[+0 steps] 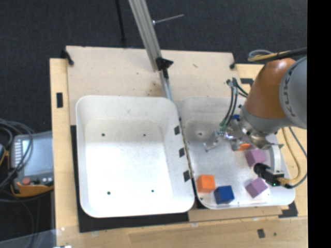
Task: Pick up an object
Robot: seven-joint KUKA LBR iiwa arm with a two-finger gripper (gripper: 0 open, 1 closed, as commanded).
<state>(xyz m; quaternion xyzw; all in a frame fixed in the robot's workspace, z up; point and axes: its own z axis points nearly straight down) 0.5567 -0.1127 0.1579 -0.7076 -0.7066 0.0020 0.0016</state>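
My gripper (pixel 214 140) hangs over the middle of the right bin (pixel 199 112), open with nothing between its fingers. Close to its right lie a purple block (pixel 254 156) and a small orange piece (pixel 243 146), partly hidden by the wrist. An orange cube (pixel 207 182) and a blue cube (pixel 224 194) sit near the bin's front edge, below the gripper. A second purple block (pixel 256 187) lies at the front right corner.
The left bin (pixel 129 154) stands beside the right one, their walls meeting in the middle. A slanted metal rail (pixel 147 30) rises from behind the bins. Cables (pixel 232 99) hang by the wrist.
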